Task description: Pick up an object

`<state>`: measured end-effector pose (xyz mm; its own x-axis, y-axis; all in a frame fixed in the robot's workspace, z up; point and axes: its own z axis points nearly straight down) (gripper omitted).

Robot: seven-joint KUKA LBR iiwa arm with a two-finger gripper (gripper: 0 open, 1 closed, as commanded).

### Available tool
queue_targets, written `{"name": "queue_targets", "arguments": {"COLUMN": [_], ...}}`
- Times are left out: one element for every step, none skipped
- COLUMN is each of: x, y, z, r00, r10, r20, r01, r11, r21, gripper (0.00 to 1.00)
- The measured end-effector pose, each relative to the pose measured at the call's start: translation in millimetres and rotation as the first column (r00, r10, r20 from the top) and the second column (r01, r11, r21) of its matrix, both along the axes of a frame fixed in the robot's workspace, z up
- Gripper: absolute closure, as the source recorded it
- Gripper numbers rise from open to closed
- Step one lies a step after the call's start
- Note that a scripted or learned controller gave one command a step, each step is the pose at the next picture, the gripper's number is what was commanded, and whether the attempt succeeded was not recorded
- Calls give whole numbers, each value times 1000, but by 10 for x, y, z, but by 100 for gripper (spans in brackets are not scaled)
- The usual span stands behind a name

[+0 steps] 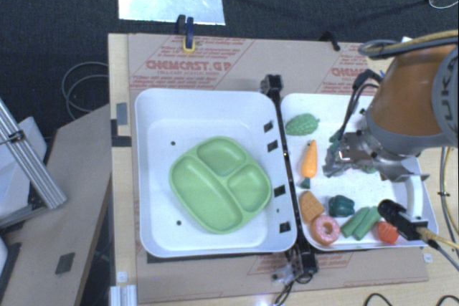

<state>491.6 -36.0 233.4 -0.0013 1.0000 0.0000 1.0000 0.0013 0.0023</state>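
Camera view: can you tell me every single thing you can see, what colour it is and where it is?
bins: 2, white, side by side on the bench
divided plate: 1, light green, in the left bin
leafy toy vegetable: 1, green, top of the right bin
toy carrot: 1, orange, right bin, below the leafy one
toy cracker: 1, tan-orange, right bin near the divider
toy donut: 1, pink, right bin's front edge
dark green toy: 1, right bin, above the donut
long green toy: 1, right of the donut
small red toy: 1, right bin's front right
clamp: 1, blue and yellow, bench's far edge
gripper: 1, grey metal, over the right bin beside the carrot
arm: 1, grey with an orange band, from the right
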Motion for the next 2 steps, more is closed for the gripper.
{"name": "queue_targets", "arguments": {"x": [83, 26], "y": [61, 79], "z": [-89, -174], "r00": [1000, 1000], "r10": [3, 1], "r20": [-1, -2], "r01": [-3, -1], "r11": [1000, 1000], "r21": [0, 0], "gripper": [100, 100]}}
